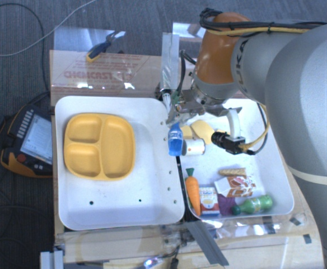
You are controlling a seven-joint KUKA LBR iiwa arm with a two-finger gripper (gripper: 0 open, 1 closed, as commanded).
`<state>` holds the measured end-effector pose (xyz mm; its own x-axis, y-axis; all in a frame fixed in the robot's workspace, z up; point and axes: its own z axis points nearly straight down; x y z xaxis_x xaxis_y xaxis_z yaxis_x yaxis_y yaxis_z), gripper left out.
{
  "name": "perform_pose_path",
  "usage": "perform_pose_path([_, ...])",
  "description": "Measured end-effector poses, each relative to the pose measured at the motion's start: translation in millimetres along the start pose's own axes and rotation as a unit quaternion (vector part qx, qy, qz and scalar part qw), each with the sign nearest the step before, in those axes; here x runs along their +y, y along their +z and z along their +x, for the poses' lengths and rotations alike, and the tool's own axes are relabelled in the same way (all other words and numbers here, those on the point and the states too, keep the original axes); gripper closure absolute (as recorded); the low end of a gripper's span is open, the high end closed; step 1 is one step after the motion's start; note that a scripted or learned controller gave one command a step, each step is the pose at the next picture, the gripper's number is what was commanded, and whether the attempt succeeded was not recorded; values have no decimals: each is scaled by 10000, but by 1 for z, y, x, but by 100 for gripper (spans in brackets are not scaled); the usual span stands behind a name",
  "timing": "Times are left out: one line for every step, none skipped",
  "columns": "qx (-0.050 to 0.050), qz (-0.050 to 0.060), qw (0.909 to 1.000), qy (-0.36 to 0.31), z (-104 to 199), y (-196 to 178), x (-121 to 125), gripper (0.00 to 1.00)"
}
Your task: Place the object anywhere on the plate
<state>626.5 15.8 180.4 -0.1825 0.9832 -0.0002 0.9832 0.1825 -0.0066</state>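
Observation:
The yellow divided plate [99, 146] lies in the left white bin [118, 206], towards its left side. My gripper [176, 116] hangs over the ridge between the two bins, to the right of the plate. Its fingers are shut on the top of a small blue bottle [176, 142], which hangs straight down from them over the divider. The bottle is about a hand's width from the plate's right rim. The orange wrist band [219, 49] rises behind the gripper.
The right bin [275, 167] holds a white cylinder [195, 146], a yellow piece [202, 130], a carrot [192, 190], a small carton [209, 200], a snack packet [239, 185] and a green item [254, 204]. A cardboard box [96, 74] stands behind the left bin.

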Motion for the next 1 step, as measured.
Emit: perform_pose_path([-15, -12, 9966, -818, 60, -1, 54, 100])
